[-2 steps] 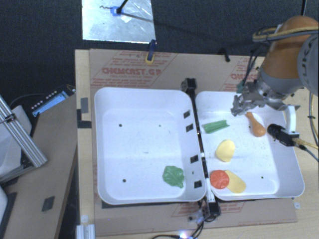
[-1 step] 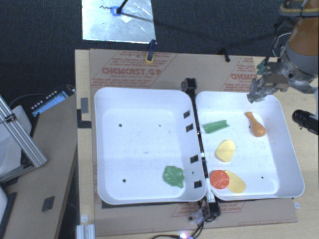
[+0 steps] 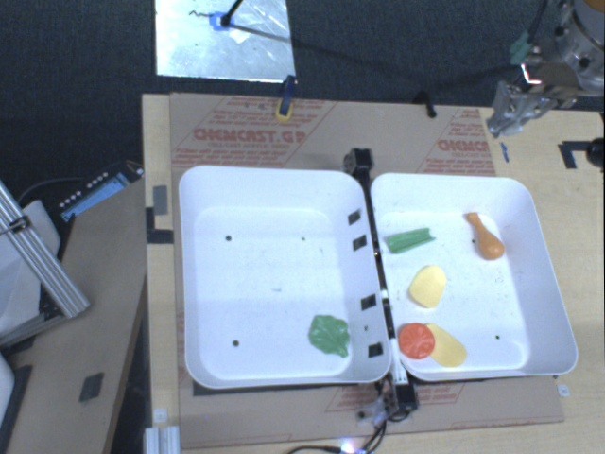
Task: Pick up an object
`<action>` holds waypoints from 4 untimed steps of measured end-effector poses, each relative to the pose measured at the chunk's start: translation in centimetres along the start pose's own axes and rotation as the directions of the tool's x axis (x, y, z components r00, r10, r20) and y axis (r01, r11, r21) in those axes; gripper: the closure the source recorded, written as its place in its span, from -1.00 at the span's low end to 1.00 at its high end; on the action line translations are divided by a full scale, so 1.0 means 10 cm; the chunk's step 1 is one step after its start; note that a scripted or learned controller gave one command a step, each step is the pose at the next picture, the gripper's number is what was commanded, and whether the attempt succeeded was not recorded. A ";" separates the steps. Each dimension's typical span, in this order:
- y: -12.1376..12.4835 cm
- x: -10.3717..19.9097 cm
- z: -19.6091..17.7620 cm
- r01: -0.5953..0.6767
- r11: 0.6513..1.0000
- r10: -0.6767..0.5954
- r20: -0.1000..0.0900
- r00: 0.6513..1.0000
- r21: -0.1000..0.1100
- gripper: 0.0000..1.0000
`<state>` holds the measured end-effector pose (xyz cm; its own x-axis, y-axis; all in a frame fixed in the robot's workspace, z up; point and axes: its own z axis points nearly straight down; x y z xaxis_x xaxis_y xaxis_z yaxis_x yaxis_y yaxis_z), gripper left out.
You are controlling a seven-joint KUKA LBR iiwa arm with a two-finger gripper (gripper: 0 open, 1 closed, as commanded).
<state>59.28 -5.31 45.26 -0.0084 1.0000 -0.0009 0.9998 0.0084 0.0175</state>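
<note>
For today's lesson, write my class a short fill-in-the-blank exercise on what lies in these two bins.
1. The leafy green piece lies alone in the ____ bin.
2. The red tomato touches a ____ piece at its right.
3. The orange drumstick lies in the right bin near its ____ edge.
4. The pincer hangs beyond the ____ bin's far corner.

Missing words: left; yellow; far; right

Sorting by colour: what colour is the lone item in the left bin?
Green, seen in the camera view.
</note>
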 end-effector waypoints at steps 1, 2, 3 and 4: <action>-0.44 0.23 0.14 -0.003 1.000 0.003 -0.002 1.000 0.017 1.00; -1.09 0.52 0.36 -0.002 1.000 0.002 -0.002 1.000 0.019 1.00; -1.05 0.70 -0.05 -0.002 1.000 0.002 -0.002 1.000 0.011 1.00; -1.05 1.10 0.10 0.000 1.000 0.000 -0.002 1.000 0.015 1.00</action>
<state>48.68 5.61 44.11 -0.0082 1.0000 0.0010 1.0000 0.0082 0.0024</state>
